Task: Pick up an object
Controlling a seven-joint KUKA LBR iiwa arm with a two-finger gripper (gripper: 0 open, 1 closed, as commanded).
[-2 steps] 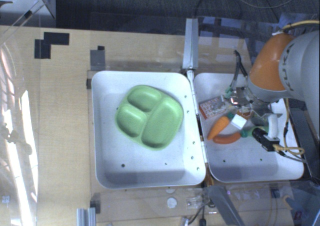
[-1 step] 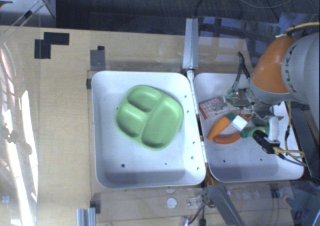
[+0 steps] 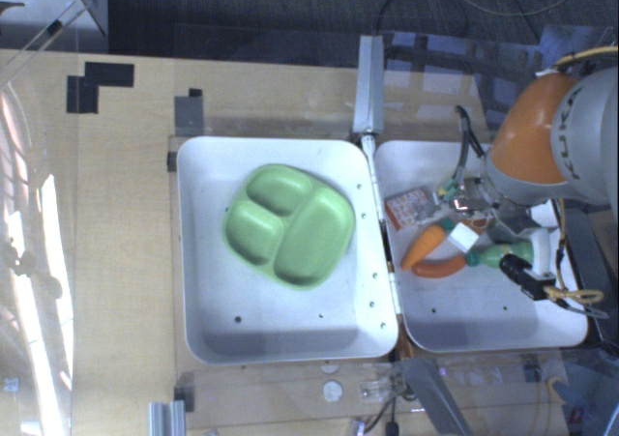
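Seemingly the approach is the step in hand: the tool [image 3: 471, 200] hangs low inside the right bin [image 3: 484, 316], just above and beside the orange carrot-shaped toy [image 3: 420, 248], and nothing can be seen gripped in it; whether it is released or clenched I cannot tell, since the wrist hides it. The carrot, a smooth tapered cone that looks like plastic, is the likeliest thing to pick. It lies on its side with an orange-red oblong piece [image 3: 441, 269] touching its lower edge. Just above the carrot lies a flat red-and-white packet [image 3: 408, 207], probably thin and slippery. A small white block [image 3: 463, 236] sits at the carrot's blunt end, with a glossy teal-green piece [image 3: 498, 255] just beyond. Next, I judge, the tool must settle over one rounded body and close across its narrow width, since the crowding leaves little room. Well apart from the carrot, across the bin wall, a matte green three-section plate [image 3: 290, 223] rests in the left bin [image 3: 213, 313] on the pale wooden desk [image 3: 97, 231].
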